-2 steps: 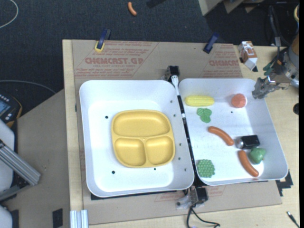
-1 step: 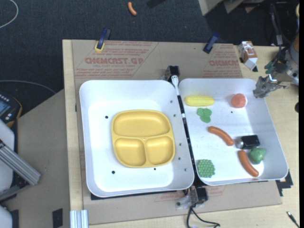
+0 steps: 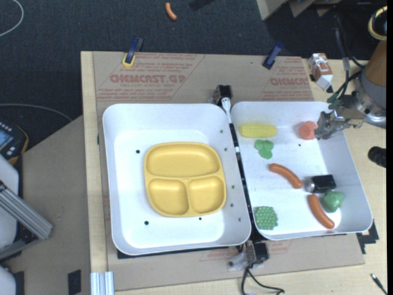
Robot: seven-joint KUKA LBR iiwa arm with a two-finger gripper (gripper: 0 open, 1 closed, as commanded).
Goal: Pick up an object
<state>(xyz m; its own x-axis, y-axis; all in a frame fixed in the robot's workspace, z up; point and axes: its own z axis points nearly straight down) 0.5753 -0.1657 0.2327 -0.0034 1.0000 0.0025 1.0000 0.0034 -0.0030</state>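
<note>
The right bin [image 3: 344, 165] holds several toy foods. A yellow corn cob [image 3: 258, 129] lies at its far left, with a small green broccoli piece [image 3: 264, 147] just below it. A pinkish-red round piece [image 3: 307, 129] sits near the bin's far right. An orange sausage [image 3: 286, 175] lies mid-bin, and a second sausage [image 3: 321, 211] lies at the front right beside a green piece [image 3: 333, 200] and a small black block [image 3: 322, 182]. A green pea cluster [image 3: 265, 216] is at the front left. My gripper [image 3: 325, 126] hangs right next to the pinkish-red piece, on its right side.
The left bin [image 3: 123, 134] carries a yellow divided plate [image 3: 184, 178]. Clamps [image 3: 131, 52] hold the cardboard-covered bench at the back. A black bracket [image 3: 224, 94] sits between the bins at the far edge. The arm's body [image 3: 371, 85] fills the upper right.
</note>
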